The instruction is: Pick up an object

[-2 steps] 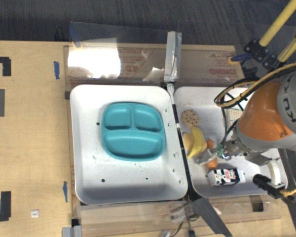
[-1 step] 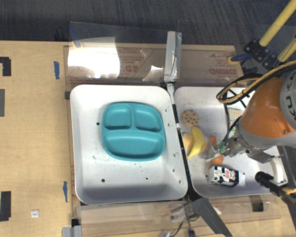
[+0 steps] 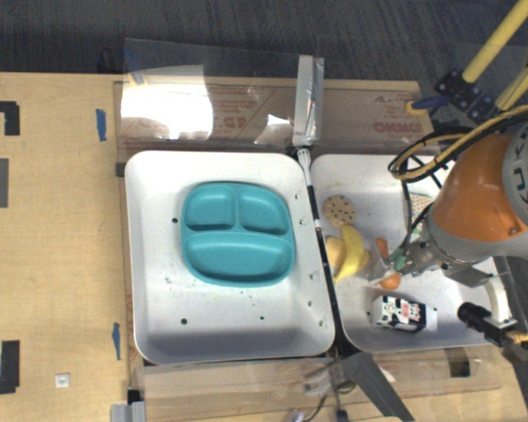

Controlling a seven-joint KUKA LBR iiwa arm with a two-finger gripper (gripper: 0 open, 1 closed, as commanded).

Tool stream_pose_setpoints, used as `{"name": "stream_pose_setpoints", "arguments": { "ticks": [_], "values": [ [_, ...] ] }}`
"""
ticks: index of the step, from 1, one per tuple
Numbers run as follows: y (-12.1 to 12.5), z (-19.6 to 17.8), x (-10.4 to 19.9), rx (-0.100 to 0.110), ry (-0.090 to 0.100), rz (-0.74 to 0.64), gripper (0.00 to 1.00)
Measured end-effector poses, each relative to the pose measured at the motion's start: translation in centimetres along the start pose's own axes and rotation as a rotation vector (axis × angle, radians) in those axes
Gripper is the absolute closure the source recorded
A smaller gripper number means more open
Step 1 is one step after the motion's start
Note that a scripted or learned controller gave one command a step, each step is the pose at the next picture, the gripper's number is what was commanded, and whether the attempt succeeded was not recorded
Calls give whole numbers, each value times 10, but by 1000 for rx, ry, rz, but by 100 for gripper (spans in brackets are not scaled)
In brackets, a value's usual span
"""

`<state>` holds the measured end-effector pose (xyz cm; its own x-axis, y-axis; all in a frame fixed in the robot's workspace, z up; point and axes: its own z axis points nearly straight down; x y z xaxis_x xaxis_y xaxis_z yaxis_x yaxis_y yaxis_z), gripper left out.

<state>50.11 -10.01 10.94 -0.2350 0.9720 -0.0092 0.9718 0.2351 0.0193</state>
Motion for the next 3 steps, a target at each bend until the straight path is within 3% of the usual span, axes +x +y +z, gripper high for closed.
{"name": "stream_pose_setpoints", "arguments": {
  "ticks": [1, 2, 3],
  "values": [
    [0, 0, 0, 1, 0, 0, 0],
    [8, 22, 0, 14, 7, -61, 0],
    [11, 10, -1, 5, 2, -61, 100]
  ]
}}
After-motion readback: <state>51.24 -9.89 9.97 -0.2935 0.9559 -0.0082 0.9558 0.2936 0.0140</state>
